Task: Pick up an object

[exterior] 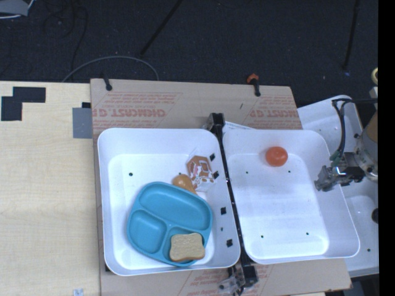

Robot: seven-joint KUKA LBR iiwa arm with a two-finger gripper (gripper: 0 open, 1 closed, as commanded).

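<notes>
Camera view, from above: we see the gripper (326,180) poised at the right bin's (290,242) right edge, its grip impossible to tell, seemingly staged to reach the orange ball (276,156) lying free near that bin's far edge.

My bench (43,184) is pale wood, and a brown cardboard sheet (185,106) with printed lettering lies flat on it. On that sheet sit my two shallow white bins side by side, the left bin (114,165) touching the right bin (308,239).
</notes>
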